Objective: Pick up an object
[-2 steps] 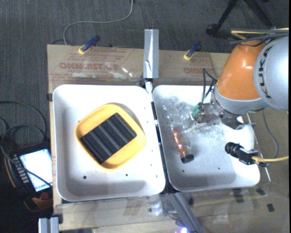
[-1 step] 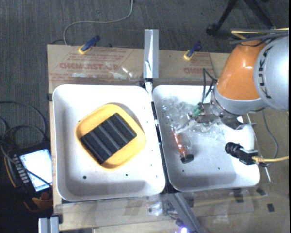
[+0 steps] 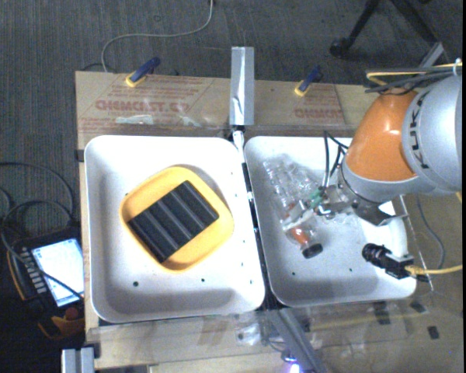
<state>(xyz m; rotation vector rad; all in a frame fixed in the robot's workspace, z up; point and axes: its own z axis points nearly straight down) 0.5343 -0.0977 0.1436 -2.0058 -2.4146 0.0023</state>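
Lying in the right bin (image 3: pixel 334 286), a clear, crumpled plastic bottle (image 3: pixel 289 186) rests on the white floor. Its dark cap (image 3: pixel 311 249) points toward the near side, and its long axis runs diagonally from there back toward the far left. The grey arm (image 3: pixel 408 146) with its orange band hangs over the same bin, just right of the bottle. The jaws sit low beside the bottle's middle, and I cannot tell whether they are open, closed or gripping anything. In the left bin (image 3: pixel 109 286) a yellow pad (image 3: pixel 144 193) with a black ribbed top lies flat, its ribs running near-left to far-right. Farther back, a cardboard sheet (image 3: pixel 171 103) covers the tabletop, pinned by two clamps (image 3: pixel 142 71).
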